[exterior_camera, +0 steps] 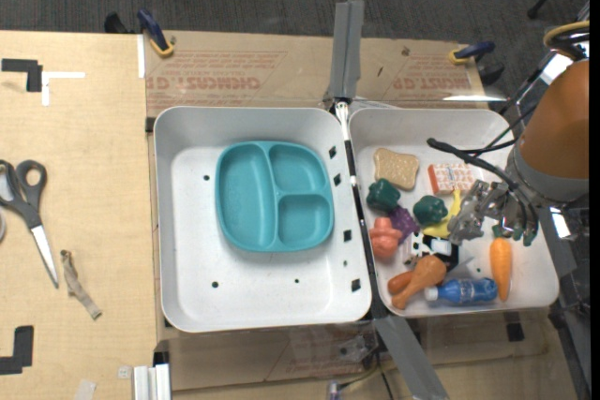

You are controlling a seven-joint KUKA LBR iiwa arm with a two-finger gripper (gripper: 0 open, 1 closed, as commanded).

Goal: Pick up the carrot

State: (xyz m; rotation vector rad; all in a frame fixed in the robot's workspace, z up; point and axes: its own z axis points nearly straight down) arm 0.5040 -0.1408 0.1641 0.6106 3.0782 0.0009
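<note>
Hovering low over the right bin [539,295], the gripper [480,213] carries nothing I can see, and whether it is apart or together I cannot tell. The carrot [502,268] lies just below it, near the bin's right wall beside a blue bottle [464,293]. Best to centre over the carrot's middle and straddle its width, clear of the bottle.

Two white bins [169,229], one teal divided plate [276,197], one carrot [502,265], one scissors [28,211].
</note>
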